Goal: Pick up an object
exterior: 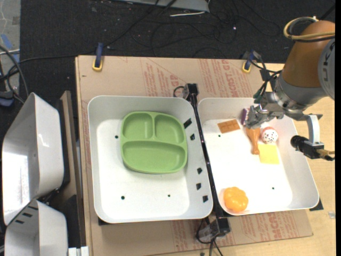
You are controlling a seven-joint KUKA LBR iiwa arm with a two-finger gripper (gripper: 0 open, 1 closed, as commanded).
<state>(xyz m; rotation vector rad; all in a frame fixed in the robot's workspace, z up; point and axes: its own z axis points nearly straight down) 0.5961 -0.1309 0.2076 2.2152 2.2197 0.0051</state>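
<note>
The grey KUKA arm with its orange band [309, 33] reaches in from the upper right, its bulky wrist section above the right bin's far right corner. From there it slants down and leftward to the two-finger metal gripper [254, 117], which hangs low over the far part of the right bin, near its far edge. A black cable loops around the wrist.

a brown board bench [224, 76] with red print carries two white bins side by side: the left bin [101, 159] and the right bin [298, 185]. two yellow clamps [97, 63] grip its far edge.
</note>
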